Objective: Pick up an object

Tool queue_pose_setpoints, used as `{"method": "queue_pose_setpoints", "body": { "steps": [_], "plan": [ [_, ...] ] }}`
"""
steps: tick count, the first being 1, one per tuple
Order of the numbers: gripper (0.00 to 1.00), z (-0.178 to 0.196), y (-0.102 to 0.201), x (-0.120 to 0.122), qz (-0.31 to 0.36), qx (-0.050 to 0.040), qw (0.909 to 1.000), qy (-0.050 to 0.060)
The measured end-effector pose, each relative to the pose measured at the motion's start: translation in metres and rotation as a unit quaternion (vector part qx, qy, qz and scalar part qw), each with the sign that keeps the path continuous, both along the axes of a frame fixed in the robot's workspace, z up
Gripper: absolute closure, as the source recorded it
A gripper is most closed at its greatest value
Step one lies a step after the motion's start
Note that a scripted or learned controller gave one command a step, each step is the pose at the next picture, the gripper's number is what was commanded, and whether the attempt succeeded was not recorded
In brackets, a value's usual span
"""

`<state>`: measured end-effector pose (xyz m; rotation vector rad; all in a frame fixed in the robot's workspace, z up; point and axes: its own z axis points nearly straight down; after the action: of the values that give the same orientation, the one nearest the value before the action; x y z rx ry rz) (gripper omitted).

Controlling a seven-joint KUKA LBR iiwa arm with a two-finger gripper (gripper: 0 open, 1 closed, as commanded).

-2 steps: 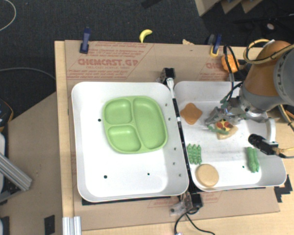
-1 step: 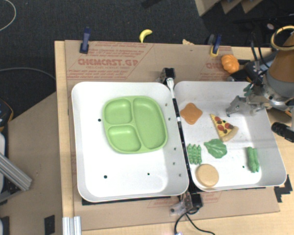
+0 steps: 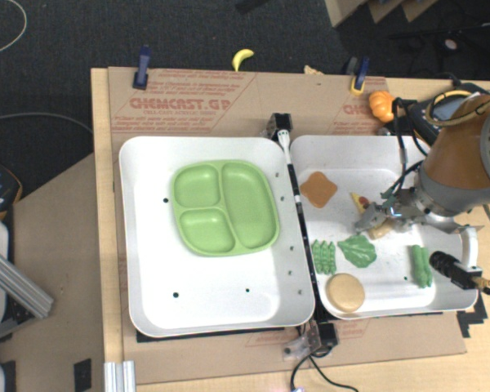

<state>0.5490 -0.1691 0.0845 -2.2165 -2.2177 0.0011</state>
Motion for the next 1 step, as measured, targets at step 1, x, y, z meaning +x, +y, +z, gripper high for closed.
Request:
{"method": "queue_pose_setpoints", "body": {
  "steps": [1],
  "plan": [
    [0.0,-0.0005,0.0724,-0.0723,0.001,0.0009,1.0,0.002]
  ]
}}
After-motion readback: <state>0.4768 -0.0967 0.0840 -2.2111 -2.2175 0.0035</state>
